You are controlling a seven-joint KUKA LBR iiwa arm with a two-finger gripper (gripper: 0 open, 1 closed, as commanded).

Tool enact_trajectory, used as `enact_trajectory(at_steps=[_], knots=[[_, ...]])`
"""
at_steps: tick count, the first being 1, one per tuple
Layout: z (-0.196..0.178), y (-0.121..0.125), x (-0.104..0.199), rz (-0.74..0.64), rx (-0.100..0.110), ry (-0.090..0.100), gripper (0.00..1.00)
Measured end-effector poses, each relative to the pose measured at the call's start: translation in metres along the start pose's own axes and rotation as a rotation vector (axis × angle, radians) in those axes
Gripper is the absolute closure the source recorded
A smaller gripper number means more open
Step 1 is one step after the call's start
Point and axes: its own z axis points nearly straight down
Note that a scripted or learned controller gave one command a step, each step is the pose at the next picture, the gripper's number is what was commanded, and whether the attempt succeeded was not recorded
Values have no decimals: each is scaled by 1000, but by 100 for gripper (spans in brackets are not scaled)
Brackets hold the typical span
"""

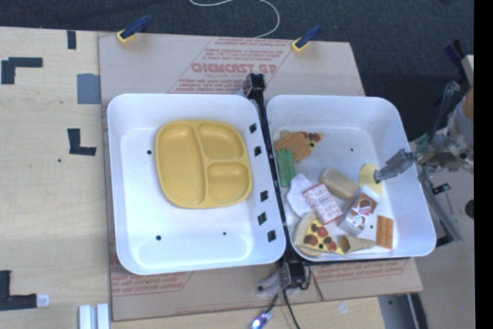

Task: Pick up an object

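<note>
We count two shallow white bins side by side on the desk [46, 189]. The left bin [131, 243] holds one thing: a yellow plastic tray [204, 163], smooth, rounded, with three compartments. In the right bin [385, 113] we count about eight small items, bunched toward its lower middle: one brown bear-shaped toy [296, 142], one green stick [284, 166], one white crumpled packet [317, 200] with red print, one tan rounded block [340, 184], one yellow piece [369, 176], one small can [357, 215], one orange cracker [384, 232], one pizza slice [320, 236]. The pincer [391, 166] sits over the right bin's right side, its tip by the yellow piece; we cannot tell how far open it is or whether it grips anything.
</note>
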Motion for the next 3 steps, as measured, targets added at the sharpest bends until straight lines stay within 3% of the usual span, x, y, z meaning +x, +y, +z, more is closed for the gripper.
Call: enact_trajectory(at_steps=[1, 2, 3], knots=[[-10, 0, 1, -1, 0, 0, 100], [-113, 17, 49, -6, -12, -2, 100], [-299, 65, 176, -12, -21, 0, 100]])
